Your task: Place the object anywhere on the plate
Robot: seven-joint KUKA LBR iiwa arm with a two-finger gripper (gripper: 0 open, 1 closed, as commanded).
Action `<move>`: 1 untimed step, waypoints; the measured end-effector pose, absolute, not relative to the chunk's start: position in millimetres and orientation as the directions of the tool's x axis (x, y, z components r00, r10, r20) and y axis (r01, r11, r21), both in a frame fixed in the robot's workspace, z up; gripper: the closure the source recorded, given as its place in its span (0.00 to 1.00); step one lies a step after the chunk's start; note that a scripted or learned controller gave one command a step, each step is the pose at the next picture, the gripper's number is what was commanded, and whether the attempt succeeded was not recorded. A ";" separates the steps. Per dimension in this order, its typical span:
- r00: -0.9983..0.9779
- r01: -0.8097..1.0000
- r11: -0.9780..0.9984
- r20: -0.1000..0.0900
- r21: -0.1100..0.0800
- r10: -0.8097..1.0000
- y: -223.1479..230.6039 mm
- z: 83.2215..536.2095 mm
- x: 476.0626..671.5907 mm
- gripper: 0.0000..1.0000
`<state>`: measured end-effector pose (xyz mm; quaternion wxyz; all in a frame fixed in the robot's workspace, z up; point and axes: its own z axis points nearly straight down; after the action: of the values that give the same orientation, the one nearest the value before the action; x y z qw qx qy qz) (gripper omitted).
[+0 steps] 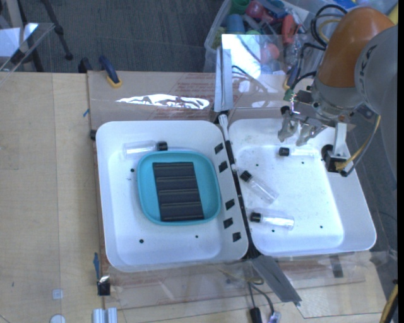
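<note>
Vials, clear plastic with black caps, are the likely task objects: one (257, 187) lies slantwise near the left wall of the right bin (353, 221), another (273, 220) lies flat below it toward the front, and a third (144, 148) rests in the left bin (120, 246) just behind the plate. A small black piece (284, 151), perhaps a loose cap, sits in the right bin directly under the gripper. In the single overhead view, the teal plate (146, 189) sits in the middle of the left bin and bears a dark ribbed insert (178, 190). The gripper (298, 132) hangs over the back of the right bin with its pale fingers (287, 131) apart and nothing between them; I judge that it is poised to pick from this bin, since the plate waits in the other. The grey arm with its orange band (350, 44) reaches in from the right. Both bins are shallow and white, joined by a row of black clips (227, 189), and stand on a pale wooden bench (38, 189). Behind them lie a glossy cardboard sheet (158, 94), a dark carpet and a crate of colourful clutter (265, 16)
</note>
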<state>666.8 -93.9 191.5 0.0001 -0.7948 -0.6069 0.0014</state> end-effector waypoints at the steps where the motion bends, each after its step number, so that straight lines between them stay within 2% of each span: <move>1: 0.264 0.965 -0.264 -0.002 -0.001 0.965 -94.0 191.7 666.9 0.00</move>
<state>666.9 -94.0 191.7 -0.0001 -0.7949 -0.6067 0.0012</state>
